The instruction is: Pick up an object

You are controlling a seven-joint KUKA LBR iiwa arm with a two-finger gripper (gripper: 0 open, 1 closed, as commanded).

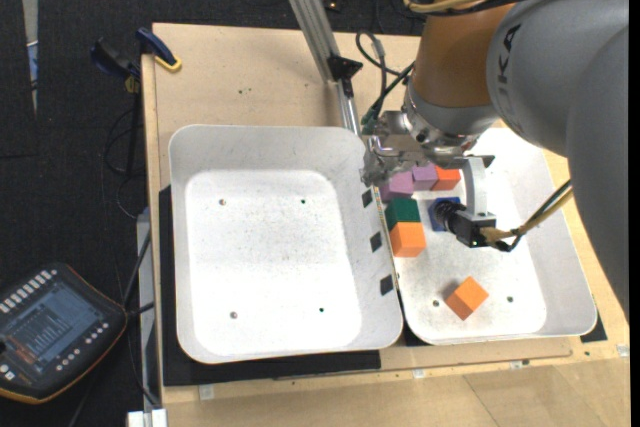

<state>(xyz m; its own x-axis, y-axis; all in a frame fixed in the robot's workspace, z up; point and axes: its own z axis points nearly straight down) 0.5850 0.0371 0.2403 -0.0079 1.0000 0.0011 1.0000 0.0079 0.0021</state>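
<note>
Several blocks lie in the right bin (560, 315). A purple block (412, 180) and a red-orange block (448, 179) sit just under the wrist. Below them, a green block (403, 211) rests against an orange block (407, 239), with a blue piece (443, 213) beside them. Another orange cube (466, 298) lies alone toward the bin's front. My gripper (398, 163) hangs low over the purple block near the bin's left wall, and the wrist hides most of it.
The left bin (190, 215) stands beside the right one. A slanted metal rail (305, 0) runs down to the bins' shared edge. A black cable and connector (470, 227) hang by the blue piece. A pendant (50, 330) lies at the lower left, off the bench.
</note>
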